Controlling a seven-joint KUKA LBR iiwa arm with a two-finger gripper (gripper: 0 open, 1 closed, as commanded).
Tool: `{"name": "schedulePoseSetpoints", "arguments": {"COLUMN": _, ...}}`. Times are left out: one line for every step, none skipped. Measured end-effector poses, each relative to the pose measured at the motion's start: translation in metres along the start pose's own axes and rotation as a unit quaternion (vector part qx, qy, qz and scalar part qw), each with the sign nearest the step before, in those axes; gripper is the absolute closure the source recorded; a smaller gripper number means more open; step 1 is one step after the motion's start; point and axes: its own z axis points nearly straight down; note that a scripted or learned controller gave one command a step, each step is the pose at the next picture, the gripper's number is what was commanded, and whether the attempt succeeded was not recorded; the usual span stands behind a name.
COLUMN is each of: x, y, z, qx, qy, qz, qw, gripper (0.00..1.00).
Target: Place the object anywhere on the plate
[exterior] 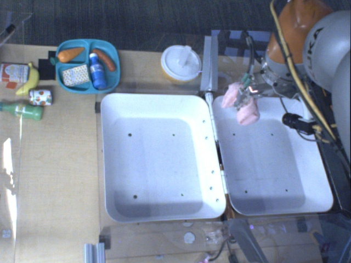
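Note:
A soft pink object point(243, 104) hangs over the far left corner of the right bin point(274, 201). My gripper point(248, 91) reaches in from the right and is shut on its top, so the pink lobes droop to either side of the fingers. A round white plate with a yellow rim point(181, 63) stands on the bench behind the left bin point(156, 207), to the left of the gripper and beyond the bins' divider.
A blue divided tray point(111, 53) with toy food sits at the back left. A banana point(28, 80), a small can point(40, 97) and a green bottle point(22, 110) lie on the wooden bench left of the bins. A metal post point(207, 64) stands between plate and gripper.

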Motion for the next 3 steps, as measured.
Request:
{"name": "schedulePoseSetpoints", "arguments": {"x": 0.001, "y": 0.002, "z": -0.023, "qx": 0.0, "qy": 0.0, "qz": -0.004, "qw": 1.0, "gripper": 1.0}}
{"name": "schedulePoseSetpoints", "arguments": {"x": 0.044, "y": 0.0, "z": -0.028, "qx": 0.0, "qy": 0.001, "qz": -0.205, "qw": 0.9787, "gripper": 1.0}}
{"name": "schedulePoseSetpoints", "arguments": {"x": 0.106, "y": -0.003, "z": -0.024, "qx": -0.001, "qy": 0.001, "qz": -0.398, "qw": 0.9176, "gripper": 1.0}}
